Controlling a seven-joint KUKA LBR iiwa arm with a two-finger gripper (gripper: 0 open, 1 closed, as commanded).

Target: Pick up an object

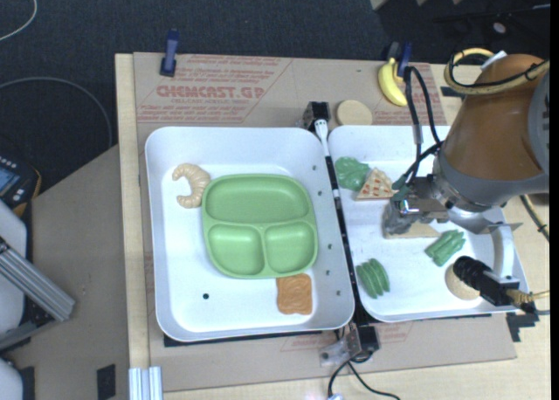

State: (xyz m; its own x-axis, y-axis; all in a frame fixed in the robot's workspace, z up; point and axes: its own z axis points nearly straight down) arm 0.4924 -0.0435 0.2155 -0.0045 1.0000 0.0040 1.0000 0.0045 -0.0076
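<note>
Your arm (493, 119) hangs low in the right bin (410, 306); I can't tell its grip, so lift and check

a banana (393, 81) and blue clamp (169, 52) on the bench (227, 88).

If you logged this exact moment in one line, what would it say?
arm: over right bin | gripper: low beside pizza slice | grip: unclear | left bin: green tray, croissant, toast
</note>
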